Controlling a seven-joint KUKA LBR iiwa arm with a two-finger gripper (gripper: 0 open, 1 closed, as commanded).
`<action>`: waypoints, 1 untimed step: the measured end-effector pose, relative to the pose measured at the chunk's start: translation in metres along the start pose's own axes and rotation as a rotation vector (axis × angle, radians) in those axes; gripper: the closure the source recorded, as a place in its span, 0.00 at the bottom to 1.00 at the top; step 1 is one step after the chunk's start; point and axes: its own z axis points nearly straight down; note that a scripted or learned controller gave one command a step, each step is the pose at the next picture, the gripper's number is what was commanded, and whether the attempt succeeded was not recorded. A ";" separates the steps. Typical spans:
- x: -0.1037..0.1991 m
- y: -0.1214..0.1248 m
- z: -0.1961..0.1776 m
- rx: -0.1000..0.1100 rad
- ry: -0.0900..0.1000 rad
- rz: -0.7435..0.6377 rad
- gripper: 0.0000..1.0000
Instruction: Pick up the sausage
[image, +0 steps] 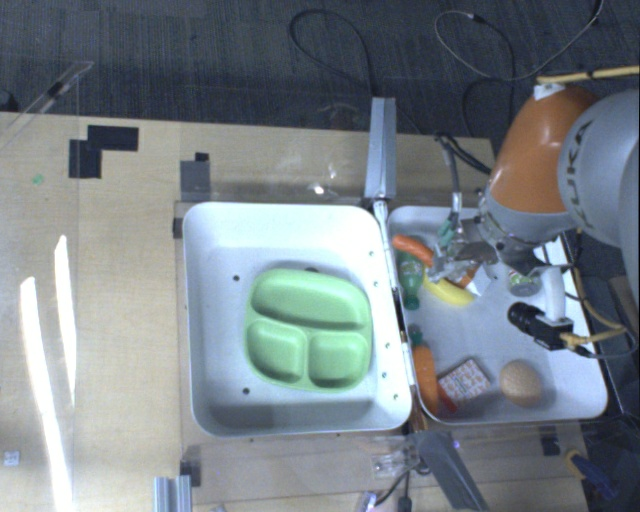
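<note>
The sausage (411, 246), a short orange-red piece, lies in the far left corner of the right bin (570, 400), close to the divider. My gripper (456, 262) hangs just to the right of it, above a yellow banana (449, 292). The grey arm and its orange band fill the bin's far right side. Nothing is visibly held.
A green item (410, 271) lies just in front of the sausage by the divider. Nearer the front lie a carrot (426, 373), a small printed box (465, 380) and a round brown object (520, 382). The left bin (205, 300) holds a green compartment tray (309, 327).
</note>
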 end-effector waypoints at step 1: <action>-0.003 -0.005 0.012 0.001 0.000 0.018 1.00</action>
